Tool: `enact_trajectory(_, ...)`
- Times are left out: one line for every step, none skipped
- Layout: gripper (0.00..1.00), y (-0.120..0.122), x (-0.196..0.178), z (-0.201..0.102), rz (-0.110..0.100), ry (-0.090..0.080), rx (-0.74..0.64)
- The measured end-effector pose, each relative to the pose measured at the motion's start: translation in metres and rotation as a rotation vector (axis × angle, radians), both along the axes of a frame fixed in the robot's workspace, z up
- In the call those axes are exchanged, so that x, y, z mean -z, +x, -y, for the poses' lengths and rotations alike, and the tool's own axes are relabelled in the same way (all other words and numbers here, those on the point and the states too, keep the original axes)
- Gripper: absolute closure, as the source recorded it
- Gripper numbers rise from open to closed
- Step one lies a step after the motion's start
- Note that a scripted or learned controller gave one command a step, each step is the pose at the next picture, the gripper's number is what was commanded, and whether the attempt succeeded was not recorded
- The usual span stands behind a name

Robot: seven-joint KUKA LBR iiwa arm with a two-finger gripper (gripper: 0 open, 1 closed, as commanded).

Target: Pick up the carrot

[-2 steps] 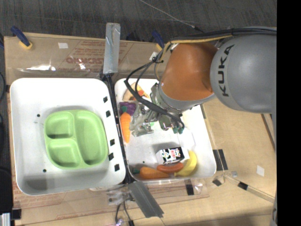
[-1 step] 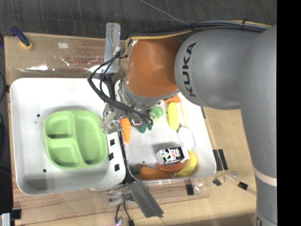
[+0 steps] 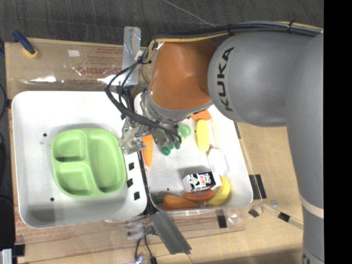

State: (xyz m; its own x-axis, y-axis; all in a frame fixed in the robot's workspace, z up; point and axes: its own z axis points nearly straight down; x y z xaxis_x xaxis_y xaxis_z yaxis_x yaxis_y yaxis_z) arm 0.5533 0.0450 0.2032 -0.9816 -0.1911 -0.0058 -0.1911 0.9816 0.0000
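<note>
The pincer (image 3: 144, 139) hangs low over the divide between the 2 bins, and the carrot (image 3: 147, 150) lies right at it, its upper end tucked under the metal tips and its body reaching below and just to the right. Its long axis runs almost straight up and down the view, the narrow end pointing down toward the bin's near edge. Whether the pincer is spread or pressed together I cannot tell; the wrist hides that. The coming grasp probably turns on closing across that axis.
</note>
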Motion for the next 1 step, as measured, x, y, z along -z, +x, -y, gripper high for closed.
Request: enact_trajectory(1.00,-0.0040,-0.0343,-0.0191,-0.001,-0.003,-0.411)
